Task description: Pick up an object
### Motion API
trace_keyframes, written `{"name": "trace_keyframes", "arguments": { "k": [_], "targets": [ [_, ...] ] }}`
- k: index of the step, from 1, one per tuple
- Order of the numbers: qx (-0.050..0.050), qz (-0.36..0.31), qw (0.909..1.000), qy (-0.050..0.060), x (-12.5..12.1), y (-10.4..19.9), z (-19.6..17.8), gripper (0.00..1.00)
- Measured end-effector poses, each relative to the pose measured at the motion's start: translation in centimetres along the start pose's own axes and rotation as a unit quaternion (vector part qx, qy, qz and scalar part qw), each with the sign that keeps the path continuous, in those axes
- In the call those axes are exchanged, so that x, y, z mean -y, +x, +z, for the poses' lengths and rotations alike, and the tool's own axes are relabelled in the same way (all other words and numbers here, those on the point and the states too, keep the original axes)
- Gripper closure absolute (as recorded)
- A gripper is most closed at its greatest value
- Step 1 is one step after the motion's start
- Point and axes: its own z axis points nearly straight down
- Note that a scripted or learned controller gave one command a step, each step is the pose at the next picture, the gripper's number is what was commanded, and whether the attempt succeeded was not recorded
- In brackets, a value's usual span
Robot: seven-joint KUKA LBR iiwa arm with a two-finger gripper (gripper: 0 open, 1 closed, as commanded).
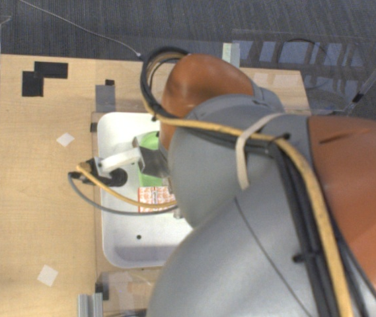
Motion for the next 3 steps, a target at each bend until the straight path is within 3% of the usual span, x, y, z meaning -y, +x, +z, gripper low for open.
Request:
{"name": "trace_keyframes", "arguments": {
  "k": [1, 2, 3],
  "targets": [
    [-0.003, -0.2, 0.9799, 0.0, 0.0, 0.1, -7.3, 1.0],
    [0.001, -0.057, 0.9984, -0.001, 0.0, 0.0, -0.1, 1.0],
    [0.0, 0.006, 1.0, 0.0, 0.0, 0.0, 1.9, 1.0]
  ]
}}
